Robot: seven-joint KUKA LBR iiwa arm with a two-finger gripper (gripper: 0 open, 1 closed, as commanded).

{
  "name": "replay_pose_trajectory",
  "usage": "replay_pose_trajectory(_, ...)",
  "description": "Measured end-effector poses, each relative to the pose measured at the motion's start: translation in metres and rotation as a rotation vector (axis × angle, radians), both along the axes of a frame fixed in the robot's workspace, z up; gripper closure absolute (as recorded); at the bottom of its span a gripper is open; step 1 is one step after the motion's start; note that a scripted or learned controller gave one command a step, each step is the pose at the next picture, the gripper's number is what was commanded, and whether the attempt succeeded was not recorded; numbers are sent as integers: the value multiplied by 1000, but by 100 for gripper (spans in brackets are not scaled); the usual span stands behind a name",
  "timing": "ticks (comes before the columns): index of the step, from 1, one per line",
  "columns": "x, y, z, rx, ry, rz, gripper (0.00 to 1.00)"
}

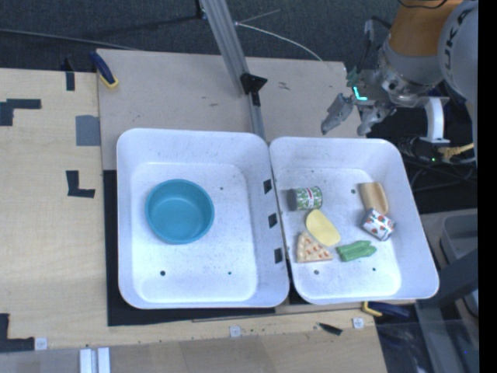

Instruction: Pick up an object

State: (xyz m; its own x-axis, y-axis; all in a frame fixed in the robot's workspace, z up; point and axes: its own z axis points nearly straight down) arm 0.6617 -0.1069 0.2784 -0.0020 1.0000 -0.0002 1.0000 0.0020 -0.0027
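Note:
My gripper [351,120] hangs above the far edge of the right bin [404,278], its two fingers spread open with nothing between them. Below it in that bin lie a small green can [308,198], a yellow piece [322,228], a waffle-patterned orange wedge [312,250], a green pod [356,250], a tan bread-like piece [373,196] and a small red-and-white object [378,224]. All of them rest on the bin floor, well apart from the fingers.
The left bin [140,278] holds a blue bowl [180,210]. A slanted metal pole [229,41] runs down to the divide between the bins. The grey arm with its orange band [423,22] enters from the upper right.

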Motion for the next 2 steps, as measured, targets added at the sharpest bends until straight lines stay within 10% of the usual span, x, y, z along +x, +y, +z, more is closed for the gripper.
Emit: replay_pose_trajectory(2, -5, -2, -44, -1, 3, 0, 0)
